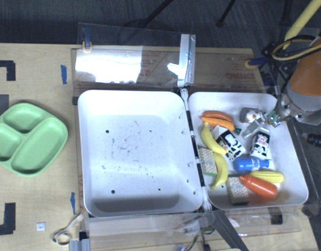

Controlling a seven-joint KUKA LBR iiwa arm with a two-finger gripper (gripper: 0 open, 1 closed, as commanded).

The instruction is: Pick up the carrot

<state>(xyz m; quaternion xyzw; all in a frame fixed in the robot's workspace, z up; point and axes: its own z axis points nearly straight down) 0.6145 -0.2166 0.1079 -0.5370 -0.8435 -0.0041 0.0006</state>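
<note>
Carrot, an orange tapered vegetable (218, 117), lies near the far edge of the right white bin (299, 184), not yet grasped. Gripper (257, 123) hovers just beside it, fingers spread and empty; descent, grasp and lift remain.

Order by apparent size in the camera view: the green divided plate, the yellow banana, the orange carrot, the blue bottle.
1. Green divided plate
2. Yellow banana
3. Orange carrot and blue bottle: they look about alike, so I do not rank them.
</note>
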